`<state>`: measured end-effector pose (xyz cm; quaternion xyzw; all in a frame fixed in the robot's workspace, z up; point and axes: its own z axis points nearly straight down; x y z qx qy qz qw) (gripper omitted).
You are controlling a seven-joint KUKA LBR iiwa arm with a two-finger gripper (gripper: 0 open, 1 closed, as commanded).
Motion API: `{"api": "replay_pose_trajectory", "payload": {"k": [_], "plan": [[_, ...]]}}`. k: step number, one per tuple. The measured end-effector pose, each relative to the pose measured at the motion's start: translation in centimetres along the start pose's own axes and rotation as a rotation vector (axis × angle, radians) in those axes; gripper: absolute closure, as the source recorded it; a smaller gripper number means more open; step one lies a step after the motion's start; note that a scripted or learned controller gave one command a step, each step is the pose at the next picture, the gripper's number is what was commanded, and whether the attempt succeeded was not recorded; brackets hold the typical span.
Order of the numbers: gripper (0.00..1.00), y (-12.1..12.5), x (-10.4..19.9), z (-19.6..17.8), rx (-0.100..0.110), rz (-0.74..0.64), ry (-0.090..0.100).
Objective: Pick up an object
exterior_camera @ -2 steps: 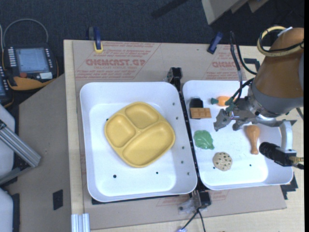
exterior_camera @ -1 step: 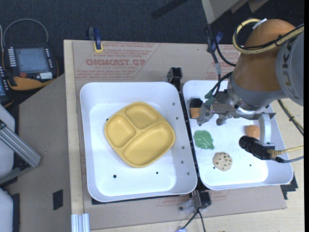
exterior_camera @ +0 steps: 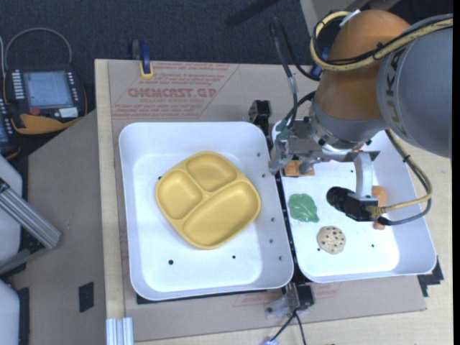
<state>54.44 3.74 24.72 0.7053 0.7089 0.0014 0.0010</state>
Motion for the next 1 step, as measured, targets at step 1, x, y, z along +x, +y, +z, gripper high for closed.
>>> {"api": "replay_pose_trajectory", "payload": {"k": [1], "plan": [[1.0, 1.35, 4.98, 0.56, 0.001, 0.0, 0.0]]}}
